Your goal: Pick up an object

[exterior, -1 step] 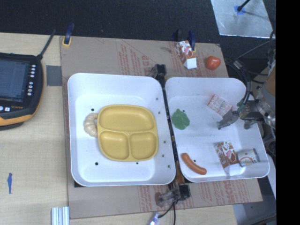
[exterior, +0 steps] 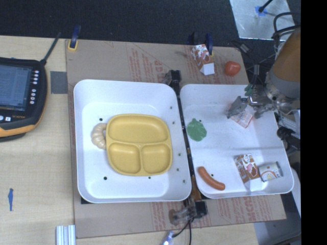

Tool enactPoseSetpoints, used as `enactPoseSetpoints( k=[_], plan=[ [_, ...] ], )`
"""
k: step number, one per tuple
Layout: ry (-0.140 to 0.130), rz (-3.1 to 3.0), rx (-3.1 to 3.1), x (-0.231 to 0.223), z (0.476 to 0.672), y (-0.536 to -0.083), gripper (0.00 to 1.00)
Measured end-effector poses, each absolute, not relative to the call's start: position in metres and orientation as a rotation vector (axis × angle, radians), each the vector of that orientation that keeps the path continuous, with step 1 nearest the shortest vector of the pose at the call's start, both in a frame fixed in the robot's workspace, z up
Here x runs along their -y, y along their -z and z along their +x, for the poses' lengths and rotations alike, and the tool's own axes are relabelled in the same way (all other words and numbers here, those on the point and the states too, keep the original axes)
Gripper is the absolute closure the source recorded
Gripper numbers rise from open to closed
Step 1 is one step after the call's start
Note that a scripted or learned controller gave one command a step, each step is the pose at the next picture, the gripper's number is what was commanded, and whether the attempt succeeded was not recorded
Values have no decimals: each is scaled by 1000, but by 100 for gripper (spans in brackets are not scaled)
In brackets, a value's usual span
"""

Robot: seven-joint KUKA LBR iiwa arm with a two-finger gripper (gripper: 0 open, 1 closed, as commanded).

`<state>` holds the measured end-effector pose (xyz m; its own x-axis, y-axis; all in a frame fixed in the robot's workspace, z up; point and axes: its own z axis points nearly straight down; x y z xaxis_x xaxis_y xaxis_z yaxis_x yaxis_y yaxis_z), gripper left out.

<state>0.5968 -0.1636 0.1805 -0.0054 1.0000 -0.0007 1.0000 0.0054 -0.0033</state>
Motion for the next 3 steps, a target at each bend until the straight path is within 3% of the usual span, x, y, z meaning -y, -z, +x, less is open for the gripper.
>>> enactPoseSetpoints(
  k=[1, 2, 3],
  plan=[
    [-4, -2214, 2227, 197, 651, -103, 0],
    [0, -2220, 2225, 194, 619, -220, 0],
    [-7, -2214, 2225, 211, 596, -183, 0]
  ],
)
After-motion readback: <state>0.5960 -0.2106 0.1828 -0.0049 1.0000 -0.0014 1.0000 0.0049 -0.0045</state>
